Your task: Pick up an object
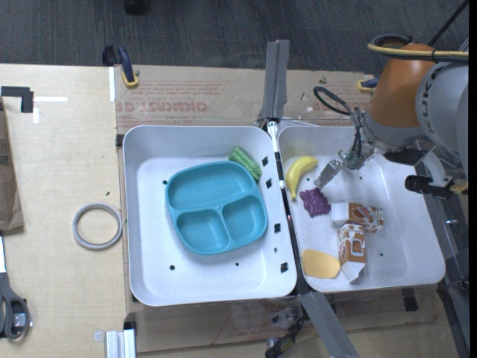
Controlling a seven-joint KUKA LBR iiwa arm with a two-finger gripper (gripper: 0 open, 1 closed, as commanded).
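— Scissors (11, 312) at the bench's (59, 133) bottom left corner, metal with dark handles. What's beside them?

— Up from them, a pale ring (98, 225), like a roll of tape lying flat. The bench top is light wood; brown cardboard (179, 95) with red print lies under the far edges of the bins.

— And the bins?

— Both shallow, white, glossy plastic with rounded corners. The left bin (141, 267) holds a teal plate (216, 207) with three compartments, smooth and rounded, nothing on it. A ribbed green piece (245, 162) pokes out from behind its far right corner.

— The right one?

— The right bin (406, 259) holds the small stuff. A yellow banana (299, 173), curved and smooth, lies near the dividing wall. Just below it sits a bumpy purple bunch (314, 201), like toy grapes. Right of that, two crumpled orange-and-white packets (359, 231), touching each other. At the near edge, a flat yellow-orange oval (322, 263), just beside the lower packet.

— And the claw?

— The gripper (328, 174) hangs low over the right bin, just right of the banana and above the grapes. It's slanted down to the left from the orange band (399, 88). I cannot tell whether it's released or clenched, and nothing is visibly held.
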